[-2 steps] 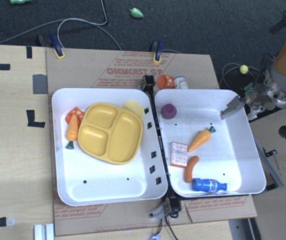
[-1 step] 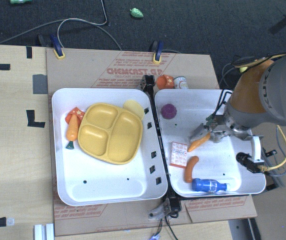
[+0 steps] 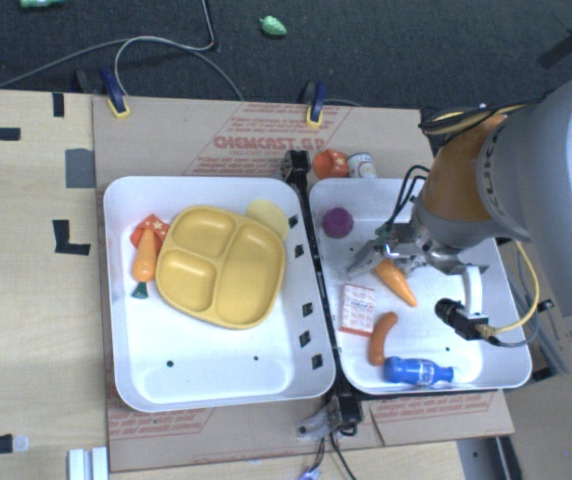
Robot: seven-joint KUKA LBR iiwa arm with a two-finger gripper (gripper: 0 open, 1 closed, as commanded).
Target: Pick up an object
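In the right bin (image 3: 496, 368), my gripper (image 3: 379, 252) hangs low over the middle, right at the upper end of an orange toy carrot (image 3: 399, 284). The carrot lies slanted, its tip pointing down and right. I cannot make out whether the carrot is gripped. A purple ball (image 3: 337, 222) lies up and left of the gripper. Below it lie a white and red sachet (image 3: 357, 308), an orange-red sausage (image 3: 382, 336) and a blue bottle (image 3: 416, 371). The arm's grey body and orange band cover the bin's upper right part.
The left bin (image 3: 131, 368) holds a yellow divided plate (image 3: 220, 266), a pale yellow piece (image 3: 268, 215) behind it, and a small carrot with red pieces (image 3: 146, 250) at its left wall. An orange ball (image 3: 328, 163) and a small bottle (image 3: 360, 165) sit behind the bins.
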